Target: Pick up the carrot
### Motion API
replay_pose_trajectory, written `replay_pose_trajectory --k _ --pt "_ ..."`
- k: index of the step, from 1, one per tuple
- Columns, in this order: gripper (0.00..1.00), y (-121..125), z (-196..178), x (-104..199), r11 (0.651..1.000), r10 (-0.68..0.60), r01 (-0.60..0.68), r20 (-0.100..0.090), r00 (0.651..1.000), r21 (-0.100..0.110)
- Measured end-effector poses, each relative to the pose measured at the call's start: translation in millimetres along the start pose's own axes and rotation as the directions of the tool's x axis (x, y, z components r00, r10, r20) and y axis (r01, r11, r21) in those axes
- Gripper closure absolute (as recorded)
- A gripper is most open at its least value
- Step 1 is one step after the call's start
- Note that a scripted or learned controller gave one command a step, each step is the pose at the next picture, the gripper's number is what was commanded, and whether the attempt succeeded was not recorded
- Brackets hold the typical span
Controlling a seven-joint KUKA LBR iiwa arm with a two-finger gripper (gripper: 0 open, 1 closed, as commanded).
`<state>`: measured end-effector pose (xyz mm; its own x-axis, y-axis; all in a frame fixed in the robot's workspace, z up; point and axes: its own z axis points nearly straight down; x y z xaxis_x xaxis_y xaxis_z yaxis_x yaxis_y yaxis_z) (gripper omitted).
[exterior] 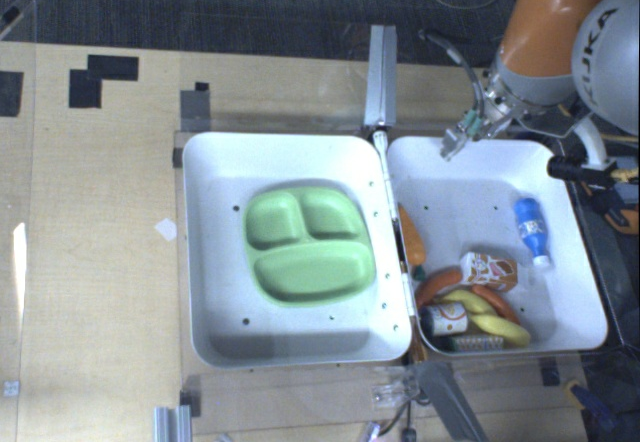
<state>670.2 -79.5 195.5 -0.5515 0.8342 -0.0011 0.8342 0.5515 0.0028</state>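
The carrot [410, 238] lies in the right bin [470, 170], pressed along its left wall just beside the divider, above the heap of a sausage [440, 282], a banana [495, 326] and a small carton [488, 270]. The gripper [462, 134] hangs over the bin's far rim, well apart from the carrot — whether its fingers are spread or closed I cannot tell. The risk: a finger striking the wall, or the fingers closing on the sausage instead.

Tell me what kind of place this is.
Probably a robotics lab: a robot arm reaches over a bench with two white bins, one holding a green plate, the other toy food like a carrot.
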Motion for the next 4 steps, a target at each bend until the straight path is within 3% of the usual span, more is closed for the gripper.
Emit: replay_pose_trajectory --k 1,2,3,4 --pt "1.0 -25 -138 -40 0.993 -0.12 0.12 0.005 0.993 -0.002" --pt "1.0 6 -100 55 0.951 -0.309 0.309 0.0 0.951 0.0" --pt "1.0 -12 -37 45 0.769 -0.64 0.64 0.002 0.769 -0.001" --pt "0.0 -12 -37 45 0.769 -0.639 0.639 0.002 0.769 -0.001"
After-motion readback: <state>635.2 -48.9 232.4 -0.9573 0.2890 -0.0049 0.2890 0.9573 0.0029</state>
